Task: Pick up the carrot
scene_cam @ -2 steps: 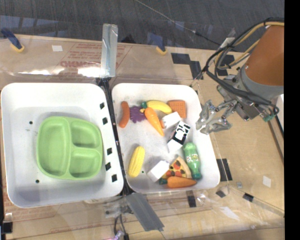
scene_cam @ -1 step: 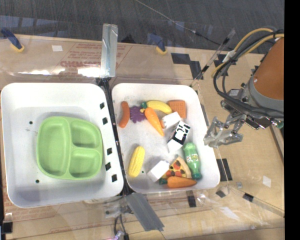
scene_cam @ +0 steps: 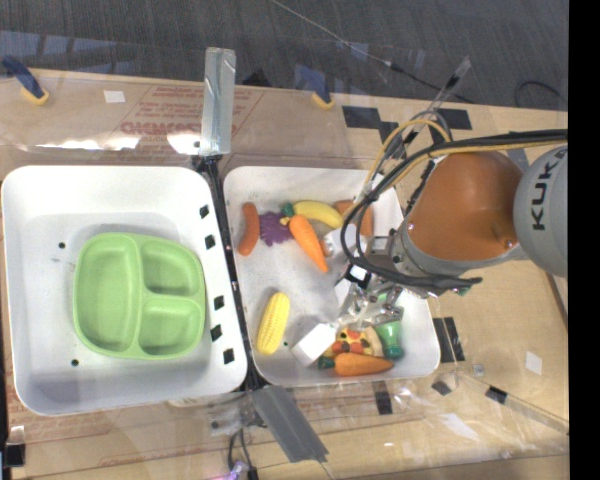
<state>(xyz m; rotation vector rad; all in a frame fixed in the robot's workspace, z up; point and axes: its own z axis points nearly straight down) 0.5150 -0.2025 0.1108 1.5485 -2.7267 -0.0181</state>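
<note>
An orange carrot (scene_cam: 308, 241) lies slanted in the upper middle of the right bin (scene_cam: 242, 288), between purple grapes (scene_cam: 273, 228) and a yellow banana (scene_cam: 318, 212). A second orange carrot-like piece (scene_cam: 362, 365) lies along the bin's front wall. My gripper (scene_cam: 367, 308) hangs below the orange wrist band, over a cluster of small toys at the bin's front right. It is right of and nearer the front than the upper carrot, and just above the lower one. The arm hides what lies under the wrist.
A reddish sausage (scene_cam: 249, 228) lies by the right bin's left wall, with a corn cob (scene_cam: 272, 322) and a white block (scene_cam: 315, 343) toward the front. A green toy (scene_cam: 391, 337) sits beside the gripper. The left bin (scene_cam: 20, 268) holds a green divided plate (scene_cam: 138, 294).
</note>
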